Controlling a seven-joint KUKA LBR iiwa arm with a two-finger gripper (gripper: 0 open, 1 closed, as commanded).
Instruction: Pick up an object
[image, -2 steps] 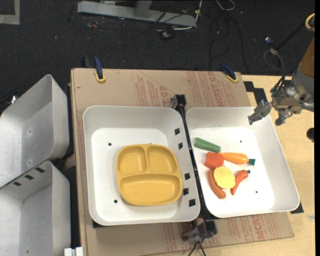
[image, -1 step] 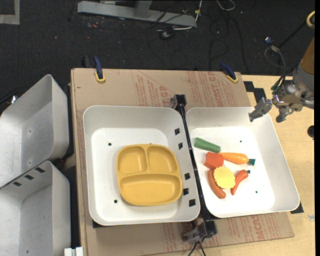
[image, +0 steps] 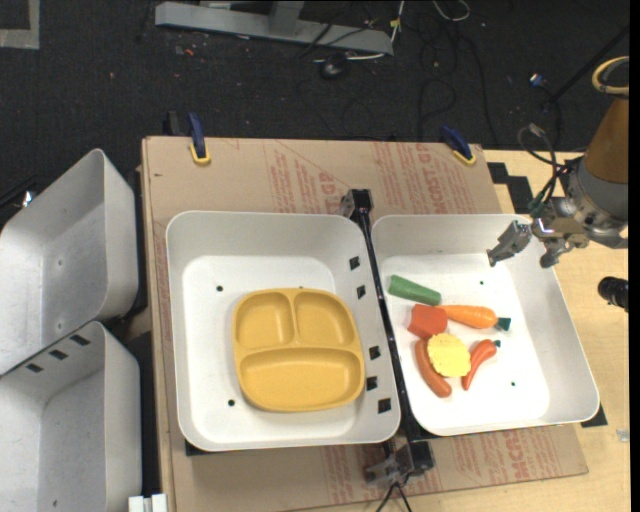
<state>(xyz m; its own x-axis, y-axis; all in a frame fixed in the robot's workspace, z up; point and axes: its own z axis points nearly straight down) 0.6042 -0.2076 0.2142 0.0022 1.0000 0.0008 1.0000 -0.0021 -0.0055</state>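
Camera view: gripper (image: 530, 243) hangs at the right bin's (image: 560, 400) far right corner, over the rim area, fingers spread apart, nothing between them. Arm (image: 610, 160) comes in from the right, cut off by the frame edge, so most of it is out of shot.

Task things all sit in the right bin, bunched toward its left wall and middle: green piece (image: 414, 290) nearest the far side, orange carrot (image: 470, 316) just beside it toward the centre, red-orange block (image: 428, 320) touching the carrot's end, yellow round piece (image: 448, 354) lying on a long reddish piece (image: 433, 378), red chili (image: 480, 358) right beside the yellow one. The heap is tight; several pieces touch or overlap.

Left bin (image: 200, 420) holds a yellow divided plate (image: 298, 348), roughly centred, its compartments bare.

Progress: nothing picked yet, by my read. Gripper is well apart from the heap and not lowered among the toys. Left to do: travel toward the bin's left half, descend, close on one piece, lift.

Hard to make out: gripper height above the bin floor can't be judged from this slant. What the long reddish piece is, unclear, half covered by the yellow one. Fingertip shape is small and blurry.
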